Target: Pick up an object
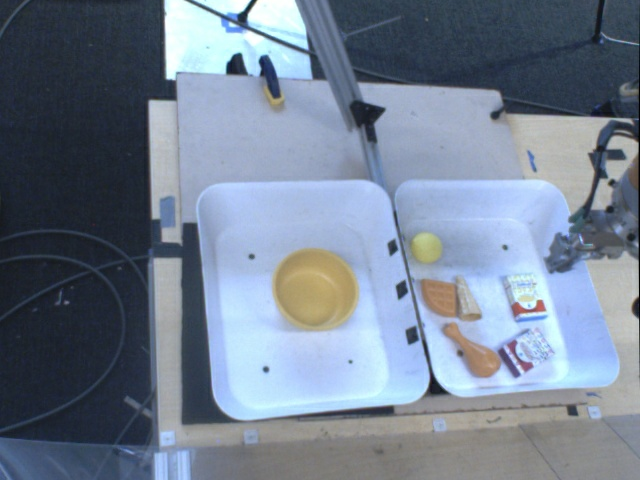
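I see the gripper (566,252) at the right bin's (480,200) three o'clock rim — finger state unclear, nothing held. Approach step: next, descend over the fries carton (526,297) at five o'clock.

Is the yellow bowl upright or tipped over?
Upright: the yellow bowl sits in the left bin, its round opening facing up.

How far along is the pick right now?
Nothing looks done yet. The gripper sits at the right bin's right rim, with no item seen in it. The yellow ball, the toy drumstick, the white and red carton and the dark red packet all lie on the bin floor. The yellow bowl sits in the left bin. Approach, grasp and lift remain.
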You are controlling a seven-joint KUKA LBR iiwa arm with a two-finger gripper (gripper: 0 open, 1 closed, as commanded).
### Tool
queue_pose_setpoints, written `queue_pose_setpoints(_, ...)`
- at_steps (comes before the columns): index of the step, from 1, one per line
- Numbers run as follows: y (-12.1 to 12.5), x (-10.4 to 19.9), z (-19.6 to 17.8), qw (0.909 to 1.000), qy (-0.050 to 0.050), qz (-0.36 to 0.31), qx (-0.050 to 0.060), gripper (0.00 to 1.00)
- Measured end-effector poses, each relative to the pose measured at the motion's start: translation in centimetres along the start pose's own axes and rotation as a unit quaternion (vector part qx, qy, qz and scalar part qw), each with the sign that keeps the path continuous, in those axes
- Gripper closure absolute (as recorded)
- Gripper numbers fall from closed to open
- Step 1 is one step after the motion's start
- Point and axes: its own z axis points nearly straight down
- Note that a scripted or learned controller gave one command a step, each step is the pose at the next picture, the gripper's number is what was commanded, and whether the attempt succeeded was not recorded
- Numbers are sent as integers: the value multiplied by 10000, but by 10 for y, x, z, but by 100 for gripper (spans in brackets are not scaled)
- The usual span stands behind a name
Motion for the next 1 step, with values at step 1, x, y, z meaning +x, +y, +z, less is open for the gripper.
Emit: queue_pose_setpoints(1, 4, 58, -5, 10000, 4, -22, 0, 100)
